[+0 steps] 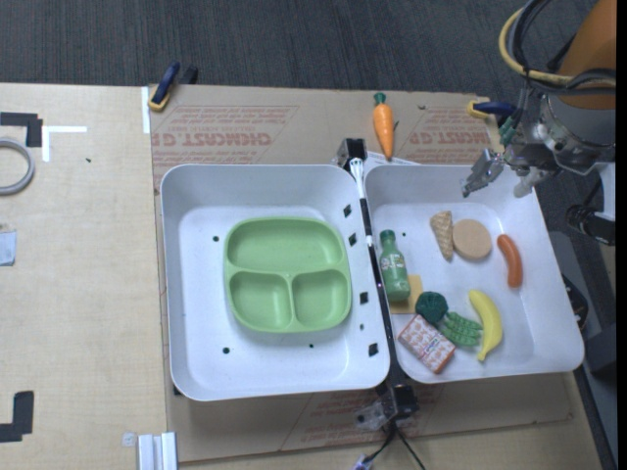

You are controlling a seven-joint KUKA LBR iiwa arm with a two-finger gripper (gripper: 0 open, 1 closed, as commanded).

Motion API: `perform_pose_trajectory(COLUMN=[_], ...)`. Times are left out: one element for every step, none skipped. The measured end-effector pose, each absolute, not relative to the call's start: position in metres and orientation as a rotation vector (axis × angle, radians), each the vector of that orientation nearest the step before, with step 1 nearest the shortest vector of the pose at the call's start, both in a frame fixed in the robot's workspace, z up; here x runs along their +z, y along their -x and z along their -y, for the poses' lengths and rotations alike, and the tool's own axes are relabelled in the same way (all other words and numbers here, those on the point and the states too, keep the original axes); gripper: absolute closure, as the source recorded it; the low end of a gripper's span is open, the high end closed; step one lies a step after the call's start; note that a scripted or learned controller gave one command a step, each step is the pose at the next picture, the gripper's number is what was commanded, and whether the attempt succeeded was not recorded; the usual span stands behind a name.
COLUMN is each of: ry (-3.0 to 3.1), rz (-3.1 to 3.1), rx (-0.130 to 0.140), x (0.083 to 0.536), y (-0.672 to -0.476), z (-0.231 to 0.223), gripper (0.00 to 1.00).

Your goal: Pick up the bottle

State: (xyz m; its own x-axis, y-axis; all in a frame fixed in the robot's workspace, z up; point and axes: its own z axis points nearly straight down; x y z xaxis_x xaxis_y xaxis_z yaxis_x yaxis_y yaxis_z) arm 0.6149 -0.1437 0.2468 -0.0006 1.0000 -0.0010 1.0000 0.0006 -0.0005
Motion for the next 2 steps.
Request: perform_pose_trajectory(ry=[-2.217, -2.367], rz=[-2.223, -2.064], rx=[-0.002, -0.002], x=[0.256, 0.315], y=[-0.615, -0.562], z=[0.144, 0.196], gripper=[1.00, 1.00])
